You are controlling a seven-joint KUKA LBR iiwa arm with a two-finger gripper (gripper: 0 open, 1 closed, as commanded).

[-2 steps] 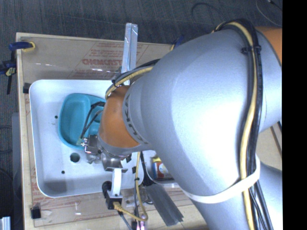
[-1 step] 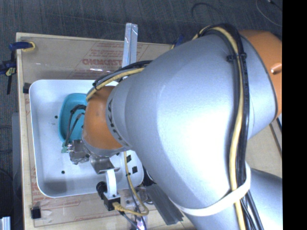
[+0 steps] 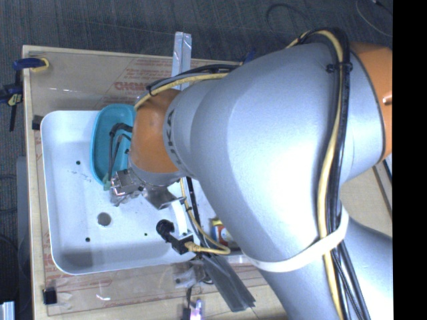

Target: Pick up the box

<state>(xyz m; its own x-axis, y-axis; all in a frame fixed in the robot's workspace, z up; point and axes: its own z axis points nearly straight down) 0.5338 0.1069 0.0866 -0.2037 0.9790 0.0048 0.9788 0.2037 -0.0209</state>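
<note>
My gripper hangs low in the left white bin, just off the lower edge of a teal oval dish that lies by the bin's far wall. Dark parts of the gripper overlap the dish's right side. The grey arm with its orange band covers the right bin and most of the view. A small orange and yellow patch peeks out from under the arm near the gap between the bins; I cannot tell whether it is the box.
A grey round spot and a few small dark dots mark the left bin's floor. Black cable fittings hang from the wrist over the bin's right rim. A blue clamp grips the bench's far left corner.
</note>
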